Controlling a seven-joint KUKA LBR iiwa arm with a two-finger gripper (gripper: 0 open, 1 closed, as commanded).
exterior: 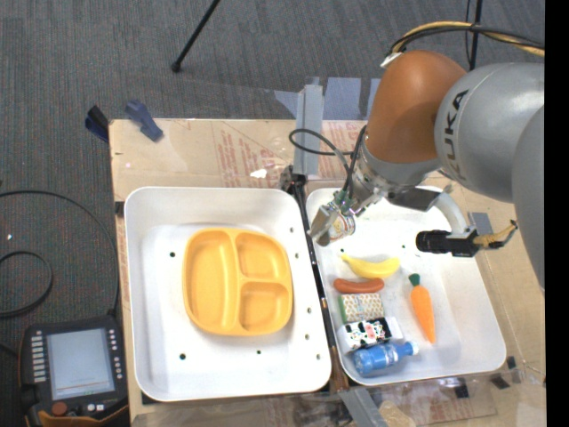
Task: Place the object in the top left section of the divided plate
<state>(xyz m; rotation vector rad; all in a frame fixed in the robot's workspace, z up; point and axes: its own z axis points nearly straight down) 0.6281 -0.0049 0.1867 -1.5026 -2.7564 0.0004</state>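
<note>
A yellow divided plate (236, 281) lies in the left white bin (160, 216), with one large section on its left and two smaller ones on its right. All three sections hold nothing. My gripper (334, 225) hangs over the upper left corner of the right bin (462, 318), just right of the divider between the bins. It sits above and to the left of a yellow banana (372, 265). I see no object in it. Below the banana lie a red sausage (358, 285) and an orange carrot (421, 310).
A patterned block (360, 307), a black and white toy (368, 331) and a blue bottle (380, 358) sit at the right bin's front. A black part (444, 241) sticks in at the right. A pendant (73, 363) lies front left on the floor.
</note>
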